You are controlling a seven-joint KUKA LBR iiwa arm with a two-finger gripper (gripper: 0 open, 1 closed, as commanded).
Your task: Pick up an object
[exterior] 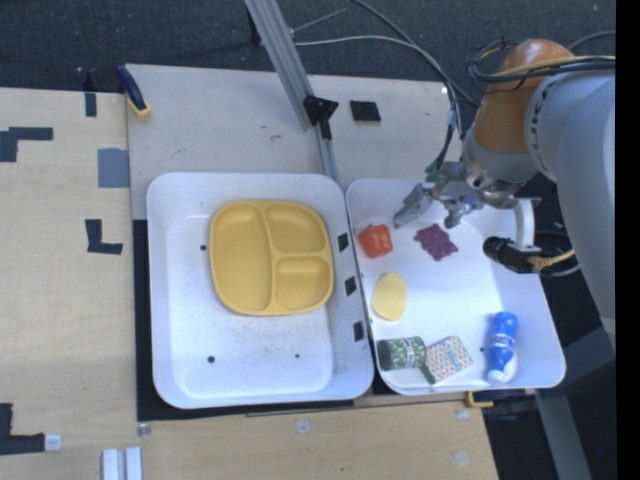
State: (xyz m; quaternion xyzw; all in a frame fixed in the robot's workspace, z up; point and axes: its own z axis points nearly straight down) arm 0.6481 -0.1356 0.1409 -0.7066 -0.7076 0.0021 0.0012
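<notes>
Beneath the hand point(432, 211), spread wide and holding nothing, a pale wooden surface point(60, 298) bears two shallow white bins. Just beside its fingers lie a crumpled purple object point(435, 240) and a red-orange block point(375, 240). Labels farther off are unreadable.

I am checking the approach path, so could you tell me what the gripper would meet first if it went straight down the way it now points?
Probably the bare floor of the right bin, between the orange object and the purple object. The gripper hangs above that gap with its fingers spread; depth is hard to judge from this slanted view.
</notes>
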